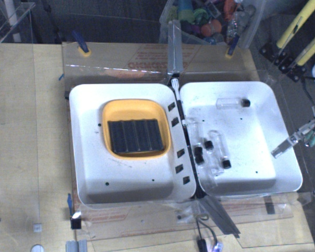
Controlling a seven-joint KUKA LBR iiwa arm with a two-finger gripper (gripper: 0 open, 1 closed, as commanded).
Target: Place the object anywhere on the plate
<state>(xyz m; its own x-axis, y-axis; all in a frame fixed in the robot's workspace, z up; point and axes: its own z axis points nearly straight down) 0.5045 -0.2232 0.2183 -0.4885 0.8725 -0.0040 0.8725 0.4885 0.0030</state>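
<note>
Near the right bin's front-left corner lie two clear tubes with black caps, hard to see and apt to roll from a grasp. The gripper hovers at the right edge; I cannot tell its opening. A third tube lies near the back edge, and the yellow plate, bearing a black ribbed insert, waits in the left bin

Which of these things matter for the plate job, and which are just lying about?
For the job:
- yellow plate in the left bin
- clear vials with dark caps in the right bin
- tool at the right bin's edge

Lying about:
- tub of coloured toys behind the bins
- blue clamps
</note>
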